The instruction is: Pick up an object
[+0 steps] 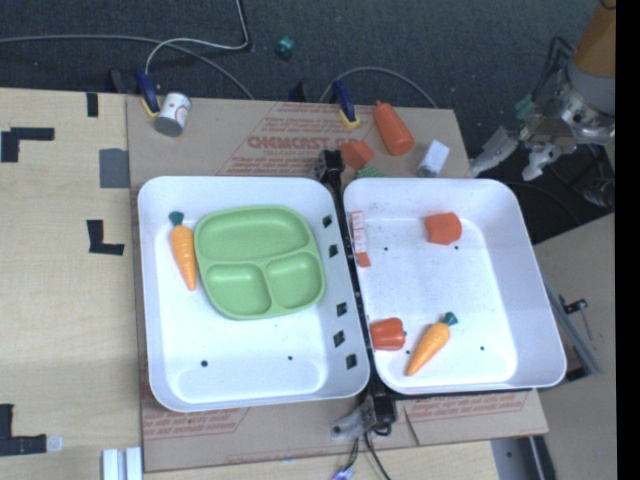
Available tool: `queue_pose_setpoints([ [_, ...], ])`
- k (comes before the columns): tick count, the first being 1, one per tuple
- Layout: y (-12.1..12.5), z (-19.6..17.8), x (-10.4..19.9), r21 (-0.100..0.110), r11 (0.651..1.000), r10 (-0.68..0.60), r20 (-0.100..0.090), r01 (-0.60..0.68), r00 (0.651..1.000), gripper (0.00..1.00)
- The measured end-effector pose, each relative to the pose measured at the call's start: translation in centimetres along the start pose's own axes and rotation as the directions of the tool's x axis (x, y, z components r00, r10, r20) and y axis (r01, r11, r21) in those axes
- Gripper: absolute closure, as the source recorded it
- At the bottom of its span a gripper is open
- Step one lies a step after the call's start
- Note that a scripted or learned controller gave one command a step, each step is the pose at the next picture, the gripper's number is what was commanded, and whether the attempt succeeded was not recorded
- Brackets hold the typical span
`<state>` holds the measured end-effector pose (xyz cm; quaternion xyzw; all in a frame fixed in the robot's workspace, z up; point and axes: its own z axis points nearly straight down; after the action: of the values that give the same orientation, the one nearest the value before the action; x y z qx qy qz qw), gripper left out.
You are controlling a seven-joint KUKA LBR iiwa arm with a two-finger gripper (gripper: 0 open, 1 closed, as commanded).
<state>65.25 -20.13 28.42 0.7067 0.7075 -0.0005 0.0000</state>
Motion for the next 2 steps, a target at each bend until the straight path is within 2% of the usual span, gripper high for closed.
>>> queue_pose_setpoints([
  [1, 1.5, 12.8, -2.2, 0.003, 1.0, 0.0, 0.0, 0.0, 1.0, 0.0],
  [2, -0.2, 19.7, 0.3, -0.003, 1.0, -0.001, 0.002, 0.001, 1.0, 0.0],
])
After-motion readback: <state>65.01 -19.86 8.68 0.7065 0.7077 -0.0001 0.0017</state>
